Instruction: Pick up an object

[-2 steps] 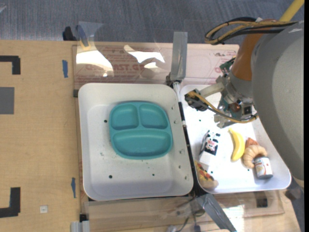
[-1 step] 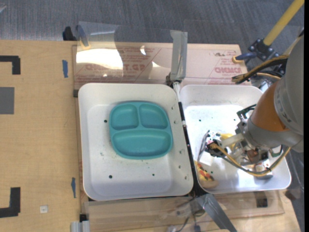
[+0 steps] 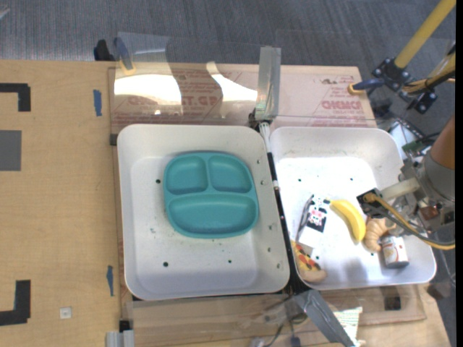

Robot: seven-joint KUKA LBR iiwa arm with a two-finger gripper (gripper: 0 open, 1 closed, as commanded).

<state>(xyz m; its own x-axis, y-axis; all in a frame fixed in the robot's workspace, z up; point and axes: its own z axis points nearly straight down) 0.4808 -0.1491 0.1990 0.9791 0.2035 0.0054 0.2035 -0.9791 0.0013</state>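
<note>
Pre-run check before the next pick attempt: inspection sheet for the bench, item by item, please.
surface: left bin, right bin, both white, side by side.
job's things: in right bin, banana, black-and-white card, tan toy, small can, colourful piece at near-left corner.
clutter: teal divided plate in left bin.
grippers: gripper over right bin's right side, near the tan toy.
cables: nothing seen.
surroundings: cardboard on the left, yellow pole top right.

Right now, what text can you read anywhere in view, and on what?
Red print on the cardboard sheet at the back: blurred, glared, unreadable.
Label on the small can in the right bin: too small to read.
Print on the black-and-white packet beside the banana: illegible.
</note>
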